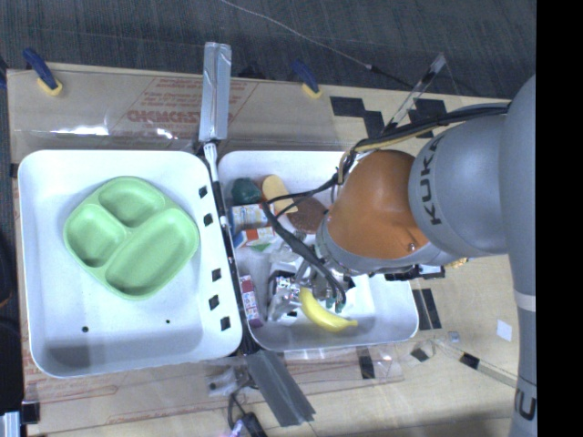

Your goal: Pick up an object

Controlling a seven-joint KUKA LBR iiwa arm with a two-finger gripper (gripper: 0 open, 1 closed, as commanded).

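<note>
**Ana:** Nearest the camera sits the arm itself [455, 198], grey with its orange band [378, 212] bulging over the right bin [401, 321]. What room does it leave?

**Ben:** Little. It covers the right half of that bin, from the far wall almost to the near one. Uncovered floor there is a strip along the left wall and a patch in the near right corner.

**Ana:** And the gripper?

**Ben:** The gripper [305, 285] shows as a dark and metallic cluster below the orange band, low in the bin, just above the banana [326, 312]. Black cables loop over it, and I cannot tell how the jaws stand.

**Ana:** Where do the objects lie?

**Ben:** The banana lies near the bin's near wall, its right end beside bare white floor. Just left of the gripper is a small crumpled shiny thing [284, 296], too cluttered to name. Far in the bin lie a dark green round object [244, 190], a yellowish oval one [275, 188] and a brown one [305, 215] partly under the arm. A blue and white packet [250, 226] lies close to the left wall, and a slim dark red item [250, 300] lies along that wall, nearer.

**Ana:** The left bin?

**Ben:** The left bin [46, 326] holds a green divided plate [132, 235], well apart from every wall, with open white floor on its near side.
</note>
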